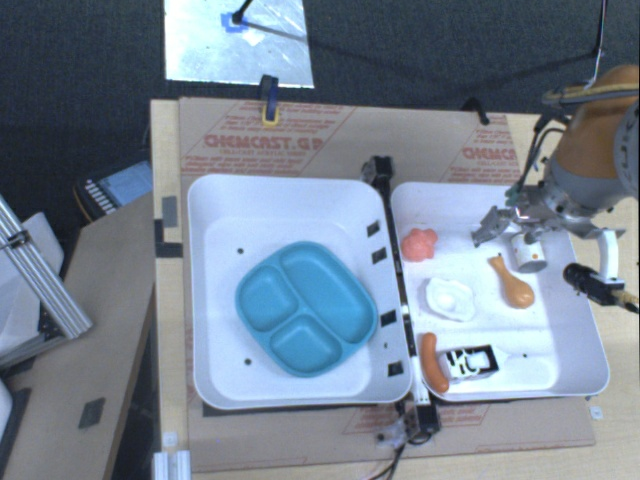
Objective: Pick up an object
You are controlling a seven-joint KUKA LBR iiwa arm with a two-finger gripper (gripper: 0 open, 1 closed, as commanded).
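While the arm reached in from the right, its pincer (527,250) hung low over the right bin (575,368), close to the top end of a toy chicken leg (513,285). I could not tell if the pincer was spread or pressed together (it was too small and blurry to see).

The chicken leg lay flat in the right bin, near the middle, with its thin end pointing up toward the pincer. Just left of it sat a white fried egg toy (449,298), and above that a pink lumpy toy (420,244). An orange hot dog (432,360) and a small black and white packet (470,361) lay near the front. A blue divided plate (305,308) filled much of the left bin (215,218).

The chicken leg looked like light, hard plastic, so it would likely be smooth and a bit slippery. I think the fat round end would roll away, so the thin neck would be the best place to pinch.
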